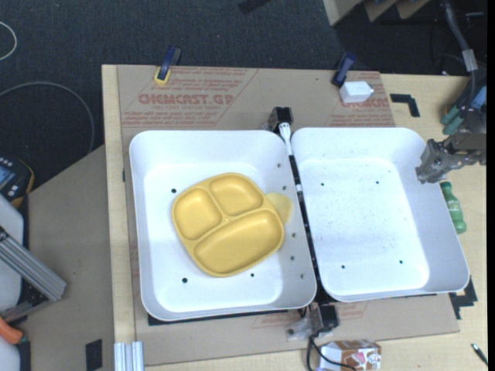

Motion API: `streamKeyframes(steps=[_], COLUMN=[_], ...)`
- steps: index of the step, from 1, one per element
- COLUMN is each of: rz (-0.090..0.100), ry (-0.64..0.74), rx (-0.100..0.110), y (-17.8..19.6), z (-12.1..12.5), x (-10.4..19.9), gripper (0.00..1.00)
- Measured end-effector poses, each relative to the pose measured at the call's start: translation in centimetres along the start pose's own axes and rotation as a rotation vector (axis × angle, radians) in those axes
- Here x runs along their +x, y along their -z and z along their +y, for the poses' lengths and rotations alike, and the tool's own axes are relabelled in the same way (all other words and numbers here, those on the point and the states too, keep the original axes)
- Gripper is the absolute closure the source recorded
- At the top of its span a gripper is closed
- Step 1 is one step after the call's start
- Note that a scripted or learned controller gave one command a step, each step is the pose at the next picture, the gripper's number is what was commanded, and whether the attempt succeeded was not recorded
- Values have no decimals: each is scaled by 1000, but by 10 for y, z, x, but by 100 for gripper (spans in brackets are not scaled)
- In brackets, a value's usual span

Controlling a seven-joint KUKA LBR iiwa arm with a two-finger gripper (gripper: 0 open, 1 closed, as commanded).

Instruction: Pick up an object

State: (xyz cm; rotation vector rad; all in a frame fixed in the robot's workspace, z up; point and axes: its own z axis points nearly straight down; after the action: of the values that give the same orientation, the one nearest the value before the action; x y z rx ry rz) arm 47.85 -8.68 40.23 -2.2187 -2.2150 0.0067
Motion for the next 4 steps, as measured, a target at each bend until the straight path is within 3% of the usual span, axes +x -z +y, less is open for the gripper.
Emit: streamKeyframes(steps=[1,2,3,4], rz=[-1,-3,-8,-1], ry=[2,2,5,4], rx=[-9,-14,-23,-6], y=[-71,-180,-52,-84], z=[16,54,100,129], x=[-62,-124,-126,-42], gripper=[100,100,100,100])
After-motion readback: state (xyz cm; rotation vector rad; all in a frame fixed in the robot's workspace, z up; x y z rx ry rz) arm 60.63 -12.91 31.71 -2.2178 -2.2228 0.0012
